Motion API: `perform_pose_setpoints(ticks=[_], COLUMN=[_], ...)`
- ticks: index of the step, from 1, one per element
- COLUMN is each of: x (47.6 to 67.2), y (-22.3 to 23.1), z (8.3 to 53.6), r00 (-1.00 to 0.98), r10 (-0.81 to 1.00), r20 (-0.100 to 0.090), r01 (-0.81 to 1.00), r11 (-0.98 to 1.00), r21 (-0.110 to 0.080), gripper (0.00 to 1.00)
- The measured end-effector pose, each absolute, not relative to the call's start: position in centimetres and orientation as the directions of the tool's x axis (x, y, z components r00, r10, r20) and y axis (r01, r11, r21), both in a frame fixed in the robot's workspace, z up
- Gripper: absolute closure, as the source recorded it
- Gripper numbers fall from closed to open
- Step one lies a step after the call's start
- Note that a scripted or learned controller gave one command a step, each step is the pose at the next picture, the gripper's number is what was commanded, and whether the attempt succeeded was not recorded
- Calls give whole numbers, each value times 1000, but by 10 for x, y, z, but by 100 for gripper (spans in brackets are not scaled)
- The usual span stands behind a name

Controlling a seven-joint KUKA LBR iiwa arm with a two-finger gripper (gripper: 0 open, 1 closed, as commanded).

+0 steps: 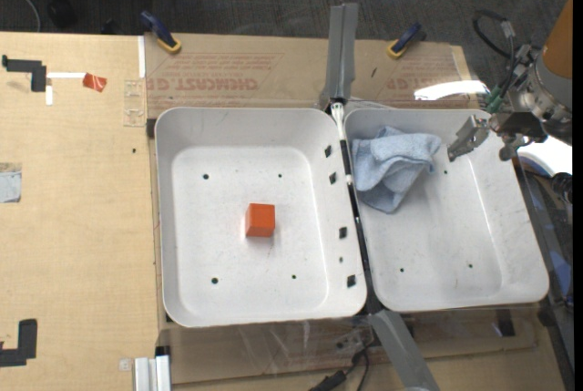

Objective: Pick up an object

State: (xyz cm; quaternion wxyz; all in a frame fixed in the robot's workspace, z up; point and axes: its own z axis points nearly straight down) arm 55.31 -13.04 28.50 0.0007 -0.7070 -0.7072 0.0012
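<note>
Pincer first, though its fingers' state I cannot tell. Left to right: an orange cube [260,221] sits mid-floor in the left bin [182,289]; a blue cloth [392,163] lies crumpled against the right bin's [510,289] divider corner; the pincer [481,138] hovers beside it, seemingly approaching.

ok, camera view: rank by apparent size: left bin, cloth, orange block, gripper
1. left bin
2. cloth
3. gripper, though it sits higher, nearer the camera, so its rank over the block is unsure
4. orange block
</note>
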Motion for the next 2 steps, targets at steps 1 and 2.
perform_pose_setpoints(ticks=[1, 2], x=[546, 620], y=[-157, -149], z=[92, 93], r00=[-204, -411], r10=[979, 912], r20=[-1, -2], r01=[979, 912], r11=[204, 411], r21=[1, 2], gripper=[0, 0])
